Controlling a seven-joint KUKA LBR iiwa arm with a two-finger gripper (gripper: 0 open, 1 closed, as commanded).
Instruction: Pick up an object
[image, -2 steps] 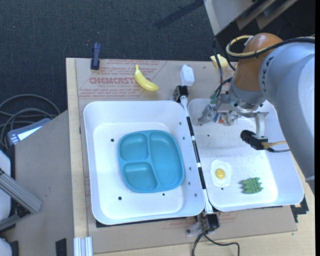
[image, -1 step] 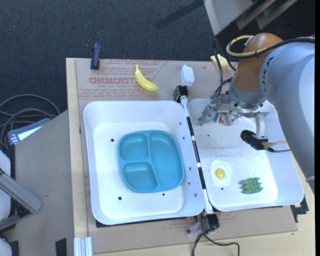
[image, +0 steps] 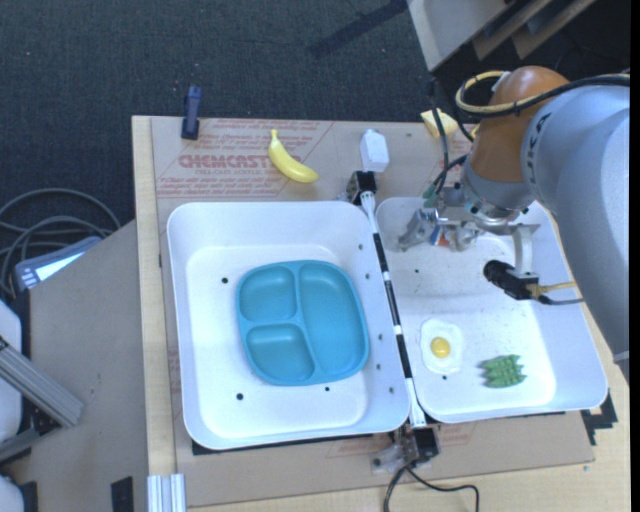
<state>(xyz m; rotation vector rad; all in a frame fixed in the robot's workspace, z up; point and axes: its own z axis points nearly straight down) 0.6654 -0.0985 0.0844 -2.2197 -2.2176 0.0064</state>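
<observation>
Nearest, in the near end of the right bin (image: 560, 395), lie an egg (image: 441, 348) and, just right of it, a green toy (image: 503, 371). Both rest flat on the bin floor with bare floor around them, so either looks open to a grasp from above. Either could serve as the thing to pick.

The left bin (image: 200, 330) bears a blue plate (image: 300, 322) lying flat in its middle. A banana (image: 290, 160) lies outside both bins, on the bench beyond the left bin's far rim.

The gripper (image: 435, 238) hangs low over the far left corner of the right bin, close to the divider between the bins and well apart from the egg and the toy. That spot has only bare floor, so a close here would likely catch nothing. Its fingers look spread apart, with nothing between them and nothing touching them, though they are small in this view. Nothing is picked up yet.
</observation>
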